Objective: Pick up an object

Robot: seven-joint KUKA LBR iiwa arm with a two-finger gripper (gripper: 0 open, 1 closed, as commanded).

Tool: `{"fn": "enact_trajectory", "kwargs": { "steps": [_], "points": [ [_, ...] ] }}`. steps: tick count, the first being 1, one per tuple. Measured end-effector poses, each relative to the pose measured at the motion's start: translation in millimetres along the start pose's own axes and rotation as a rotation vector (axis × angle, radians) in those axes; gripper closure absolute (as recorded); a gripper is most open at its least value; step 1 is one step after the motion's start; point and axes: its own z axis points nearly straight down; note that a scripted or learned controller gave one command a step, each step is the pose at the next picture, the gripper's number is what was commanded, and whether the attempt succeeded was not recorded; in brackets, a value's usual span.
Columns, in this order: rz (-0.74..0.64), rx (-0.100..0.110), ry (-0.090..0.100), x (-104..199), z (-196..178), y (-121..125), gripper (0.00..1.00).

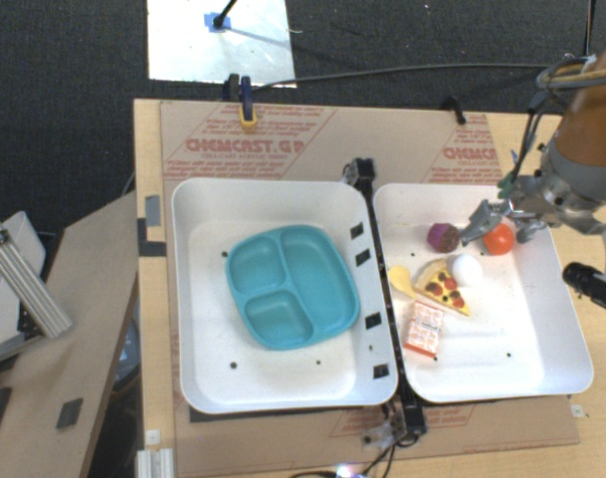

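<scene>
toy food lies in the right bin (541,371). pincer (494,225) hovers near the orange ball (500,240) and purple piece (443,236); its spread i cannot tell. ball looks light, hard, slippery, apt to roll; grip across its middle.

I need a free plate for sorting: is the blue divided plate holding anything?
Empty. The blue plate lies flat in the left bin, and all three of its compartments show bare blue.
</scene>
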Motion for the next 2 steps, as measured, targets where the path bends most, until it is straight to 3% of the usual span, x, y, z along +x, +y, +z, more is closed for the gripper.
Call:
{"fn": "enact_trajectory", "kwargs": {
  "steps": [1,2],
  "points": [
    [-0.002,-0.011,-0.002,0,-6,2,0.0],
    [-0.001,-0.009,-0.001,3,36,4,0.0]
  ]
}}
